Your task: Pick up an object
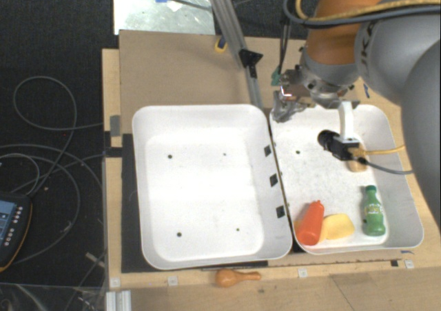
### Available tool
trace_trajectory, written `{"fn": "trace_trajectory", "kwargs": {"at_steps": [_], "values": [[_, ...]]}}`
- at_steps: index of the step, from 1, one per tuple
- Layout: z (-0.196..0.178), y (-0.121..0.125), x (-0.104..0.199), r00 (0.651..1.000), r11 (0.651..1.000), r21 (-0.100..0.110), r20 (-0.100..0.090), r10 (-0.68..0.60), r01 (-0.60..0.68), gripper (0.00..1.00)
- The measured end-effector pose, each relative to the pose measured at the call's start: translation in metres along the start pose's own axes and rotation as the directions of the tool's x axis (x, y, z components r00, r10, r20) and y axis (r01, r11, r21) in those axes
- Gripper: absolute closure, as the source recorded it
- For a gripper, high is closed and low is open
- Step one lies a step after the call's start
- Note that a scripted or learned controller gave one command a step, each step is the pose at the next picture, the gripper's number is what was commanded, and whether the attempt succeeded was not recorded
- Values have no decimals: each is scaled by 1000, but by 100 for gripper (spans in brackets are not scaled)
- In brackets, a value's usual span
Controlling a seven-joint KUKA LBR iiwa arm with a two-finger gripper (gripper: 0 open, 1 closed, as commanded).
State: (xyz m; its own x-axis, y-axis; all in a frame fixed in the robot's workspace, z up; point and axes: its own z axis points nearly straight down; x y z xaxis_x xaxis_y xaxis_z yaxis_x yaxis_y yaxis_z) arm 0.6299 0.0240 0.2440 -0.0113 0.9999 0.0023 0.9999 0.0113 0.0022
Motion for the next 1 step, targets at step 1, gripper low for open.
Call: {"fn": "trace_trajectory", "kwargs": {"at_steps": [1], "values": [[11, -5, 46, 1000, 1000, 2, 0, 1, -1, 100]]}}
